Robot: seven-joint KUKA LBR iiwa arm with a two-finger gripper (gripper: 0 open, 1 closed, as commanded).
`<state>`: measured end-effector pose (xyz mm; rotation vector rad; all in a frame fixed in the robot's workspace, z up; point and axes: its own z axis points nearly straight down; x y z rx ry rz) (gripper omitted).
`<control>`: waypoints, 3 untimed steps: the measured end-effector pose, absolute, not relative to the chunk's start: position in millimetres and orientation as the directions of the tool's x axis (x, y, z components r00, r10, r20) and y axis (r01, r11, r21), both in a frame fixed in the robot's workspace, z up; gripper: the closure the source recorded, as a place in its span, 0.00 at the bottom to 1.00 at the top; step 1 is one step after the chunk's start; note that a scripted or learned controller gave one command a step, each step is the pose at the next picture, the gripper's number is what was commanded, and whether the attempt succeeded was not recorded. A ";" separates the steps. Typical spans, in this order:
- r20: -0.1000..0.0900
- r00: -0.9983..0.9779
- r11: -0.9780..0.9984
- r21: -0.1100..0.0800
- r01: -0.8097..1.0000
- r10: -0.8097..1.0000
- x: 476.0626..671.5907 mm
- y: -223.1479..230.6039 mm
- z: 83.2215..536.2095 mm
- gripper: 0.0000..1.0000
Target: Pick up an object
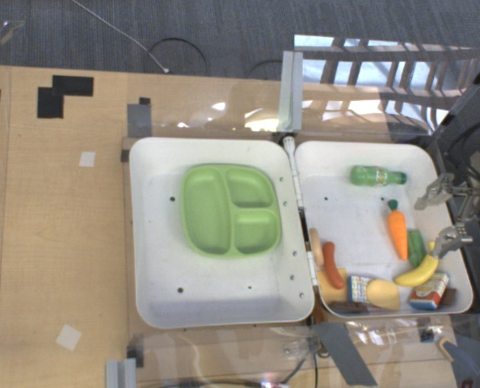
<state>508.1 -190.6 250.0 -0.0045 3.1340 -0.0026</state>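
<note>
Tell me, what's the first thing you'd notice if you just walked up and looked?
Probably the light green plastic divided plate, lying by itself in the middle of the left white bin. Next, the heap of toy food in the right white bin: an orange carrot and a yellow banana near its right side, and a green bottle lying apart near the top.

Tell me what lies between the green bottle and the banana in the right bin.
In the camera view, the carrot lies between the green bottle and the banana, with a dark green vegetable beside the carrot's lower end.
</note>
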 end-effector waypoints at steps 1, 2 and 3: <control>-0.009 -0.999 0.999 -0.003 -0.047 -0.047 500.5 -204.8 96.4 0.00; -0.017 -0.998 0.998 -0.005 -0.056 -0.056 504.2 -202.7 108.4 1.00; -0.017 -0.974 0.974 -0.001 0.227 0.227 524.9 -198.7 255.8 1.00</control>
